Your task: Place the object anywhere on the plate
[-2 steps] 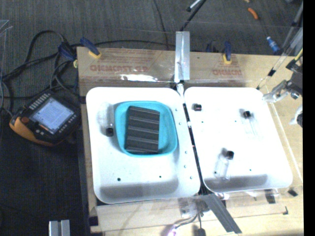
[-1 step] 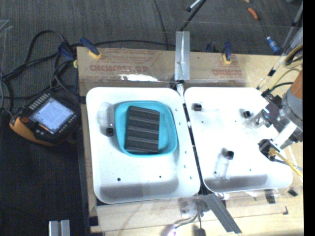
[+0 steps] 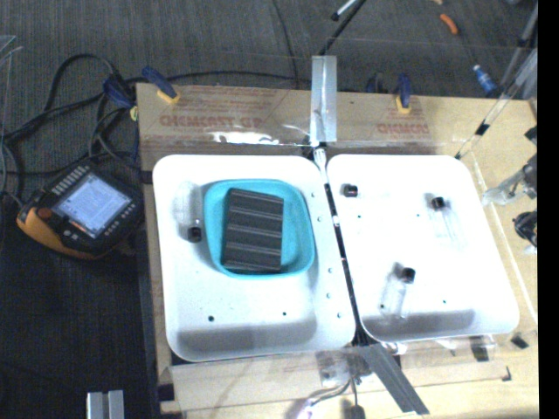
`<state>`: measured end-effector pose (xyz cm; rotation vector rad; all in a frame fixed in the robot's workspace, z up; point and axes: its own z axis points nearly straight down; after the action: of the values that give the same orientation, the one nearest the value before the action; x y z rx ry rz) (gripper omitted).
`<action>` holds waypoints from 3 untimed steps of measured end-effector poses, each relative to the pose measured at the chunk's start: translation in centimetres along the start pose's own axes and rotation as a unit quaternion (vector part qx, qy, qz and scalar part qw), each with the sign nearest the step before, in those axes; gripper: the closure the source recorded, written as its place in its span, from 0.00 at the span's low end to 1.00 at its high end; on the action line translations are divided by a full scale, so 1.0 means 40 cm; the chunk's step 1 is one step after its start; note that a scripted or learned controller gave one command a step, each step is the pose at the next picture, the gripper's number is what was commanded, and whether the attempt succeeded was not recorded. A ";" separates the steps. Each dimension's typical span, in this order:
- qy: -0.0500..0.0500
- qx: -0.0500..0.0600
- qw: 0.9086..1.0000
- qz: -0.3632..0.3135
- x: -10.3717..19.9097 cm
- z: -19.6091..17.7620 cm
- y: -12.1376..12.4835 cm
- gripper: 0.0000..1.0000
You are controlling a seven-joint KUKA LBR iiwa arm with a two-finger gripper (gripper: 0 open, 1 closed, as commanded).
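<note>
Within the left bin (image 3: pixel 175 321) a blue plate (image 3: pixel 301 243) already carries a dark ribbed block (image 3: pixel 253 230), which lies flat and well inside the rim, a little askew to the bin's walls. If that block is the task's thing, the placing looks done, and the only care left is to leave it alone. A small clear vial with a black cap (image 3: pixel 188 216) lies just beside the plate's left edge, off it. Three more small capped pieces (image 3: pixel 397 282) are scattered well apart in the right bin (image 3: pixel 489 312). Whether the pincer is apart or together I cannot tell. Should one of the vials be the thing meant, I judge a good try would grip across its narrow body, lift straight up clear of the bin wall between the two bins, and set it down on bare blue beside the block rather than on the ribs, where it would likely roll.
</note>
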<state>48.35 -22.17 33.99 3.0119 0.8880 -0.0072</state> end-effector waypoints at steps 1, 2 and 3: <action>0.000 0.000 1.000 0.000 0.000 0.000 0.000 0.00; 0.000 0.000 1.000 0.000 0.000 0.000 0.000 0.00; 0.000 0.000 1.000 0.000 0.000 0.000 0.000 0.00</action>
<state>48.35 -22.15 33.98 3.0119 0.8886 -0.0076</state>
